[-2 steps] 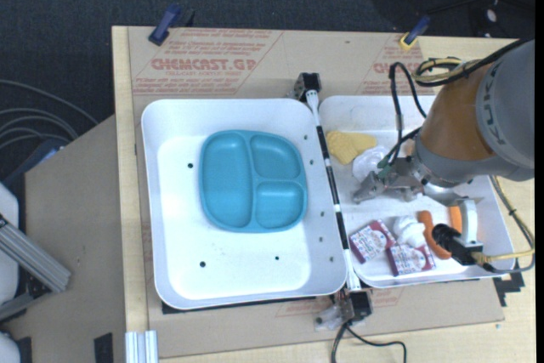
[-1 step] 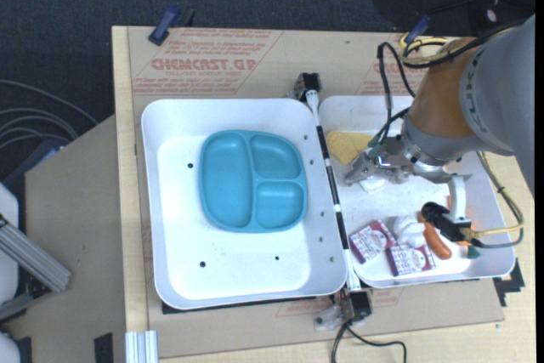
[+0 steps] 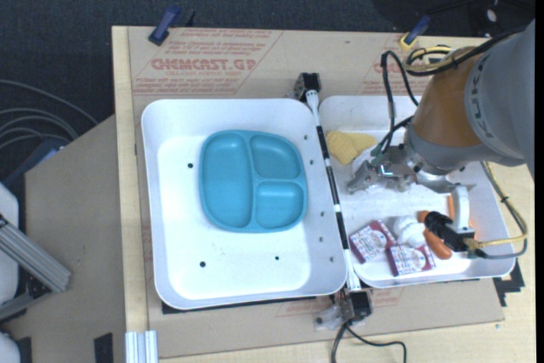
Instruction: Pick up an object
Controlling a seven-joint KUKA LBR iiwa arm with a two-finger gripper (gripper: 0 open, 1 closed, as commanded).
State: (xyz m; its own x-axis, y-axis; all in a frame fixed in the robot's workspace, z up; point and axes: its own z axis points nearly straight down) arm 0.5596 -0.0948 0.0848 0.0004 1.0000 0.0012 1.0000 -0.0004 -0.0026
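Note:
My gripper (image 3: 367,174) hangs low over the left half of the right bin (image 3: 365,108), reaching in from the right. A pale yellow wedge (image 3: 347,145) lies just behind it, near the bin's far left corner. Two red and white packets (image 3: 370,241) (image 3: 408,258) lie at the bin's front, with a small white lump (image 3: 410,231) between them. A short orange stick (image 3: 439,246) lies to their right. I see nothing held in the gripper.
The left bin (image 3: 170,183) holds a blue divided plate (image 3: 252,180) near its middle. A black divider rail (image 3: 327,174) runs between the two bins. The arm's grey and orange body (image 3: 476,110) covers the right bin's far right part.

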